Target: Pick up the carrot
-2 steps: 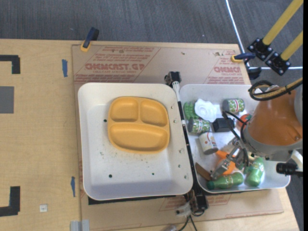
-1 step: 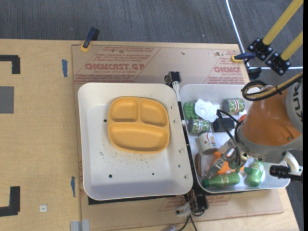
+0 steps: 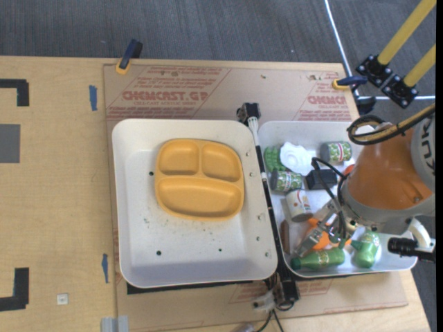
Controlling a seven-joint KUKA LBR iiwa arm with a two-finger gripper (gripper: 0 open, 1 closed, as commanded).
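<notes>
The carrot (image 3: 318, 238) is a small orange piece lying in the right bin (image 3: 304, 131), near its front edge and just above a green bottle (image 3: 321, 258). My gripper (image 3: 329, 228) reaches down into this bin right over the carrot, touching or nearly touching it. The orange-banded wrist (image 3: 384, 178) hides the bin's right part and much of the gripper.
The left bin (image 3: 131, 206) holds a yellow divided plate (image 3: 200, 177). Around the carrot, the right bin is crowded with small cans (image 3: 288, 180), a white crumpled item (image 3: 297, 158), another can (image 3: 338, 151) and a green item (image 3: 367, 249).
</notes>
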